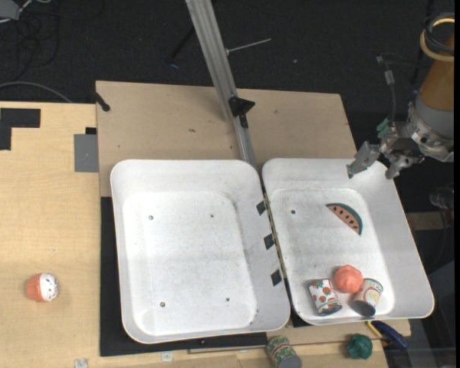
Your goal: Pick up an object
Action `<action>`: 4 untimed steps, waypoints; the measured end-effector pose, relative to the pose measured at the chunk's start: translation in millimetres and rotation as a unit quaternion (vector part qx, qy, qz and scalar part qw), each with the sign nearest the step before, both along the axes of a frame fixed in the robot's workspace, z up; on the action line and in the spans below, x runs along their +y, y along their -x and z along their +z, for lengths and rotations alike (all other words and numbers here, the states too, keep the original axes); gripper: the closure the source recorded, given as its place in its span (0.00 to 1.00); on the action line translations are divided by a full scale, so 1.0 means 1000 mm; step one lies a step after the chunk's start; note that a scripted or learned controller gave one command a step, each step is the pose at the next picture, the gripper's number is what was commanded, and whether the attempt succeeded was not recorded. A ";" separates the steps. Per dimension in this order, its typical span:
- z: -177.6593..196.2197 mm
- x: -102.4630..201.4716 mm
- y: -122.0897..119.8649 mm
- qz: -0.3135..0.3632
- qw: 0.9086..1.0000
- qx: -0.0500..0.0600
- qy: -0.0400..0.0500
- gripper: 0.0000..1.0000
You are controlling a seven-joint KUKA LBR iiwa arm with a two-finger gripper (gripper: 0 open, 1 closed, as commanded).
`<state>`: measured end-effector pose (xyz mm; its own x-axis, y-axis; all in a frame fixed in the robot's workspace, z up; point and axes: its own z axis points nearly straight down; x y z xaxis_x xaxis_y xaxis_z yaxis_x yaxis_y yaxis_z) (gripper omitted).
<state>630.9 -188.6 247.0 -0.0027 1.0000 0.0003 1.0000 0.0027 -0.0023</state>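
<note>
Gripper (378, 159) hangs over the far-right corner of the right bin (303, 176), fingers spread apart w/ nothing between them, so it's open & empty. Nearest candidate is the watermelon slice (346, 217): it lies just below-left of the gripper in the camera view, i.e. toward the near edge of the bin & a bit inward, flat on the floor, apart from everything else. Its long axis runs diagonally, upper-left to lower-right, curved rind side facing up-right toward the gripper. Judgement: fingers would need to close across the short width, so wrist prob. has to turn to sit square to that diagonal before dropping. Other options sit much farther from the gripper, bunched in the near corner: orange-red ball (349, 278), small printed box (323, 297) just left of it, tipped can (368, 297) just right, all touching or nearly so, which makes a clean grip harder. Left bin (138, 176) is well away on the far side of the gripper's reach.
</note>
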 end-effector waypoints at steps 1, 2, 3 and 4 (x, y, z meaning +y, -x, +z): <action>0.000 0.000 0.000 0.000 1.000 0.000 0.000 0.00; -0.059 -0.002 -0.008 0.001 1.000 0.002 -0.001 0.00; -0.105 -0.003 -0.013 0.001 1.000 0.002 0.000 0.00; -0.159 -0.002 -0.012 0.001 1.000 0.002 0.000 0.00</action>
<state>643.0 -190.5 88.4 -0.0053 1.0000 0.0009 1.0000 0.0053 -0.0054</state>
